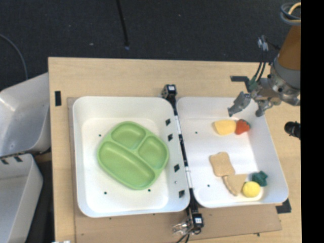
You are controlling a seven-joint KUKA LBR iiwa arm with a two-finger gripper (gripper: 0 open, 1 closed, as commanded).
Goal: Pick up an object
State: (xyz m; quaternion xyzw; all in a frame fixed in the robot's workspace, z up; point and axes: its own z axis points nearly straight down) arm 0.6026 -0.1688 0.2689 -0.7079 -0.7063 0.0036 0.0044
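Note:
My gripper (249,107) hangs over the far right part of the right bin (202,110), its two fingers spread apart with nothing between them. Just below it lie a yellow piece (224,127) and a red piece (243,127) side by side. Nearer the front of that bin are a tan bread-like slice (220,163), a second tan piece (234,182), a yellow ball (251,189) and a small dark green thing (260,176).
The left bin (86,120) holds a green divided plate (132,154). A black clamp (169,91) sits at the far end of the seam between the bins. White boxes (23,115) stand left of the bench.

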